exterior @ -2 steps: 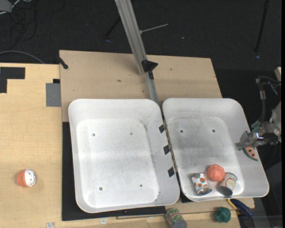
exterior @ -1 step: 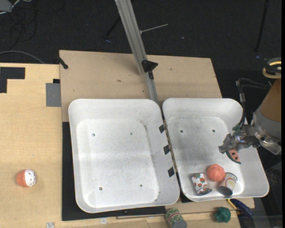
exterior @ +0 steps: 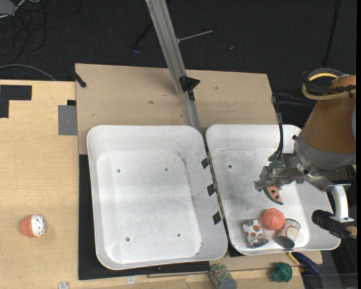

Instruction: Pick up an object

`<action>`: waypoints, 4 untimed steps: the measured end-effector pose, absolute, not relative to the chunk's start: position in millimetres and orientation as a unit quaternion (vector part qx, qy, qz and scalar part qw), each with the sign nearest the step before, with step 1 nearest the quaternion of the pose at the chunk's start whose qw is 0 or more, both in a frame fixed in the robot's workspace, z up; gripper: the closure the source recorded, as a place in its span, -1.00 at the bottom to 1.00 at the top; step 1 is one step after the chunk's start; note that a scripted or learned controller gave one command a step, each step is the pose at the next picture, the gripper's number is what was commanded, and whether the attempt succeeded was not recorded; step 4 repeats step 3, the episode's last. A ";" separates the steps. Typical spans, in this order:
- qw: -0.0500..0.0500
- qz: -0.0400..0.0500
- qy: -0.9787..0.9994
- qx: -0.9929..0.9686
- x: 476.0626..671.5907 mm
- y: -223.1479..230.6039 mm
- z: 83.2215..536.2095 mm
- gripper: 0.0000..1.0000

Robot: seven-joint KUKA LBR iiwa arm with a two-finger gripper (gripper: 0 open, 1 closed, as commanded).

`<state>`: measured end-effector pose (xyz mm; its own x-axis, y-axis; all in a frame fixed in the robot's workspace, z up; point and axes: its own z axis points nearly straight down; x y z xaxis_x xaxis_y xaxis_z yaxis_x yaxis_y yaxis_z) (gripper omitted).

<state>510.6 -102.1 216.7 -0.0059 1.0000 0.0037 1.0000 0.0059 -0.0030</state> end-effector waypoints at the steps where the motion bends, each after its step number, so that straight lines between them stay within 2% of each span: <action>1: 0.002 0.000 -0.709 -0.706 517.6 -57.7 218.6 1.00; 3: 0.002 0.000 -0.709 -0.705 530.2 38.8 217.1 1.00; 4: 0.002 0.000 -0.709 -0.705 530.2 38.8 217.1 1.00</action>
